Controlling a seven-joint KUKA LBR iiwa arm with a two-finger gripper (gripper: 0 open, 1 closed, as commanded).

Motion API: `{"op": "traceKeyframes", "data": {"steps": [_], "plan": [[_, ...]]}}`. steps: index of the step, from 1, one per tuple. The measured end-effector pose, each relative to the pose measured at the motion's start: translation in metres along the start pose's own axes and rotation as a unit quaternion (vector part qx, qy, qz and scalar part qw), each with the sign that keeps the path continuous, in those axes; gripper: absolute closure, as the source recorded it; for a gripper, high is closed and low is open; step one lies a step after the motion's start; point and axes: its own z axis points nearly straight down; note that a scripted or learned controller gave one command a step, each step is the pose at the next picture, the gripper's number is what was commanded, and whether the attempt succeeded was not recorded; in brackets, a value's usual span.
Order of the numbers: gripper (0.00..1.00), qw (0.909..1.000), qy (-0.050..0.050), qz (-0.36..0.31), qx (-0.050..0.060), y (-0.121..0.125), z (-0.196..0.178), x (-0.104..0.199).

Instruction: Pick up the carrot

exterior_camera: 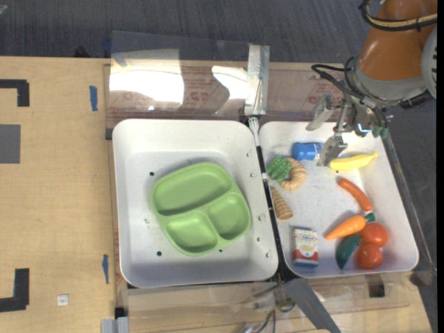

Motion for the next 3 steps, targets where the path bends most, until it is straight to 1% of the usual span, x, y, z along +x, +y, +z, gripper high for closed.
{"op": "traceKeyframes", "data": {"steps": [1,2,3], "plan": [[0.00,0.9932,0.004,-0.116,-0.001,-0.002,0.085,0.059],[0.00,0.9715,-0.003,-0.237,0.001,-0.039,0.114,0.114],[0.00,0.9701,-0.002,-0.243,0.002,-0.086,0.114,0.164]]}}
